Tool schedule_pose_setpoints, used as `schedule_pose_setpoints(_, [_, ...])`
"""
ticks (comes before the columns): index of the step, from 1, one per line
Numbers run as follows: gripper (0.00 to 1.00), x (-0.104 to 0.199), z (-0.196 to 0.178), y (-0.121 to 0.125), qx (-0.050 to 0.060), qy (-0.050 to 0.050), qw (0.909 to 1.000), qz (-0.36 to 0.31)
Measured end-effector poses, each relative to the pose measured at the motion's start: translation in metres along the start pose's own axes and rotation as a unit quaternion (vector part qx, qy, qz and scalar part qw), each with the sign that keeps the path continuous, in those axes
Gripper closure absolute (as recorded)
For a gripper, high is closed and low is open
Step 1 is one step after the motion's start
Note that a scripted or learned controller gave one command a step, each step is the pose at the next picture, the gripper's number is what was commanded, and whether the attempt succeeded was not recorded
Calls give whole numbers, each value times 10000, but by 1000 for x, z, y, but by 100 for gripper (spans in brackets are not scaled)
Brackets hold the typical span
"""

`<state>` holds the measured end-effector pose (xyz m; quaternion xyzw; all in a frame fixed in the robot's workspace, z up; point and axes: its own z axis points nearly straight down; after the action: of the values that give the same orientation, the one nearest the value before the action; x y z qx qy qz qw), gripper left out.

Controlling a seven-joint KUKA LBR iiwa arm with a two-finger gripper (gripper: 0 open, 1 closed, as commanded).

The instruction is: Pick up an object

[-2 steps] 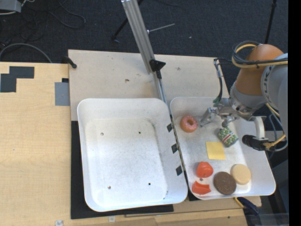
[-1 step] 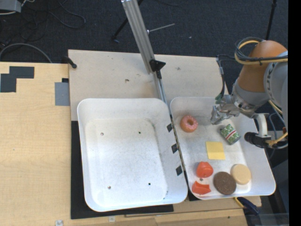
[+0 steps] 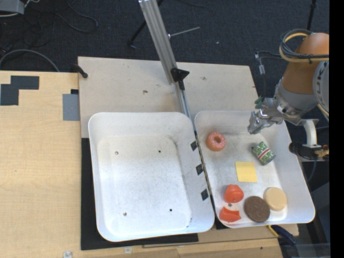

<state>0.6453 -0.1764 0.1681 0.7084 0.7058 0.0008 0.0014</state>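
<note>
From my seat the pick had not happened yet. The pincer [image 3: 260,121] hung at the upper right of the frame, over the top of the right bin [image 3: 301,198], with nothing between its tips that I could see; how wide it stood I could not tell. The green packet [image 3: 263,152] lay just below it, the pink ring [image 3: 216,141] off to its left. Everything sat in the bin: descent, grip and lift all remained.

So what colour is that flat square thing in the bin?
Yellow. The flat square shows plainly in the camera view, lying in the right bin.
</note>
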Motion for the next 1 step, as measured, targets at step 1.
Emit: schedule_pose_setpoints(1, [100, 3, -44, -2, 3, 2, 10000, -23])
